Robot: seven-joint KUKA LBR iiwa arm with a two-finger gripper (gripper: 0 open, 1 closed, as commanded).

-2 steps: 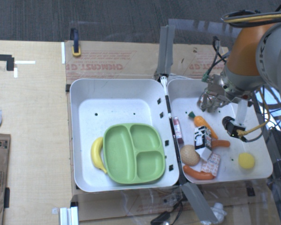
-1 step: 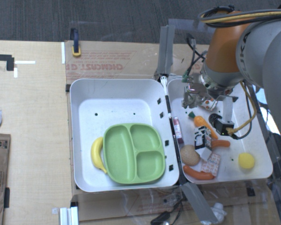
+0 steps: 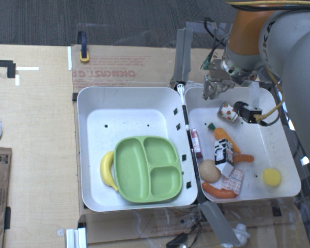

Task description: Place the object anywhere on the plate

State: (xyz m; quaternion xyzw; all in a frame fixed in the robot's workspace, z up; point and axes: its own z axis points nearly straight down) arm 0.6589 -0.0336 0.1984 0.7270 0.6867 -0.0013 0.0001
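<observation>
A green three-compartment plate [image 3: 144, 169] lies in the left bin [image 3: 93, 112], with nothing on it. A yellow banana [image 3: 107, 170] rests against its left rim. The gripper [image 3: 213, 90] hangs over the far left corner of the right bin [image 3: 279, 138], with no object visible in it. Just to its right lies a small white toy with red spots [image 3: 227, 112]. Nearer the front are a carrot [image 3: 223, 136], a black-and-white box [image 3: 223, 151], a brown egg-shaped thing [image 3: 210, 171], a sausage [image 3: 219, 191], a red-and-white packet [image 3: 233, 181] and a yellow ball [image 3: 272, 176].
A slim red stick [image 3: 196, 141] lies along the right bin's left wall. Cables [image 3: 258, 115] trail from the wrist over that bin. A metal post [image 3: 182, 56] stands behind the bins. The wooden bench [image 3: 31, 138] stretches to the left.
</observation>
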